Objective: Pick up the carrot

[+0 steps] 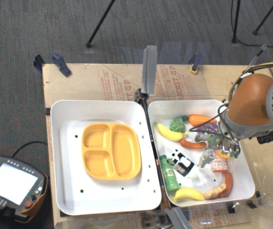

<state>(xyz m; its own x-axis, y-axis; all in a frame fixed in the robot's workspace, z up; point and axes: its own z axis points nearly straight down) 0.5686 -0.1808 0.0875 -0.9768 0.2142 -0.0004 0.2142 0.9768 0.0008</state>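
The carrot [201,119], orange with a small green top at its left end, lies along the far side of the right bin [174,107]. My gripper [214,150] hangs below the arm's orange band [250,99], over the middle right of that bin. It is a little nearer the camera than the carrot and to its right, above a red-and-white packet [218,165] and a small orange item [222,153]. The wrist and its cables hide the carrot's right end. Nothing shows whether the gripper holds anything.
The right bin also holds a banana [169,132], a green broccoli [176,125], a red pepper [192,144], a green bottle [168,172], a black-and-white toy [182,162], a second banana [189,193] and a red sausage [228,182]. A yellow divided plate [111,150] sits in the left bin [62,128].
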